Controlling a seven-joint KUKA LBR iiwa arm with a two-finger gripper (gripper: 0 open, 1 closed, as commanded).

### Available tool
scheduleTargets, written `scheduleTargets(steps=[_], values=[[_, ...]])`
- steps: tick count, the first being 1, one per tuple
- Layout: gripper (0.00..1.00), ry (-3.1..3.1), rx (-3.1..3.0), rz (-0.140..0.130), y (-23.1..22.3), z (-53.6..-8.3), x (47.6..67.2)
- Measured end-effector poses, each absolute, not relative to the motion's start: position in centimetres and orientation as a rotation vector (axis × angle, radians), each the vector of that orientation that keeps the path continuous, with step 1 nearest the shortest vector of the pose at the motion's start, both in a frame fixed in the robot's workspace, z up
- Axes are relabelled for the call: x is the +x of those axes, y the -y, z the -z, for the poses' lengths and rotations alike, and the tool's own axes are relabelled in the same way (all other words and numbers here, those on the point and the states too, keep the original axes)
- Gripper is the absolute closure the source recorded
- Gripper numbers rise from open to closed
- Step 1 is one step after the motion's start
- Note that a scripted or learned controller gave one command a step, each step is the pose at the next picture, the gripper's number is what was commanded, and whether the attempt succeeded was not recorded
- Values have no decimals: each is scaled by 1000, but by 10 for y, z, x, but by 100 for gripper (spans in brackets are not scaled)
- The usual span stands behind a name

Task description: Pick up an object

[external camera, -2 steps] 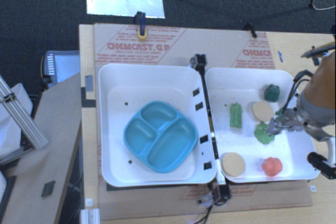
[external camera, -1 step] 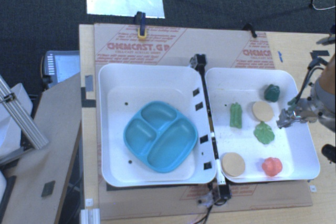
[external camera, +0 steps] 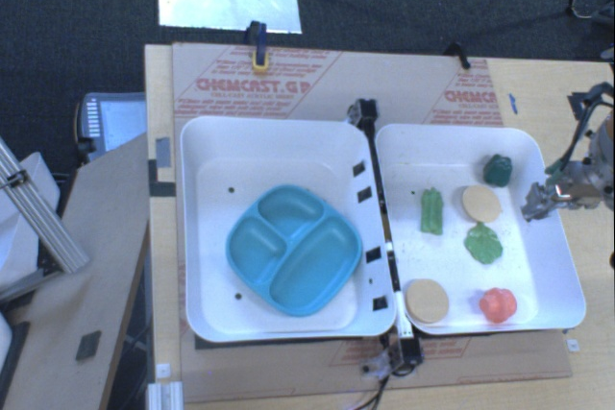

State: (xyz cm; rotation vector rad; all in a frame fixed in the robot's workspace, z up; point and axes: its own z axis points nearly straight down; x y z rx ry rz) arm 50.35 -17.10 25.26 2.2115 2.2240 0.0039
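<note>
We see a blue divided plate (external camera: pixel 293 249) in the left bin (external camera: pixel 207 149). The right bin (external camera: pixel 557 288) holds six small food pieces, untouched. At the surface's right edge the hand (external camera: pixel 540 201) waits; we cannot tell its state. Picking remains undone.

From my feed I see the hand (external camera: pixel 540 203) as a small grey metal assembly with pale, dull fingers, a thin dark cable looping above it, and a bulkier grey, blurred body behind it at the frame's edge.
</note>
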Motion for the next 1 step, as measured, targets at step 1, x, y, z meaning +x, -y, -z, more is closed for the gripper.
scheduleTargets(steps=[1], values=[[100, -2227, 2212, -3, 129, -246, 511]])
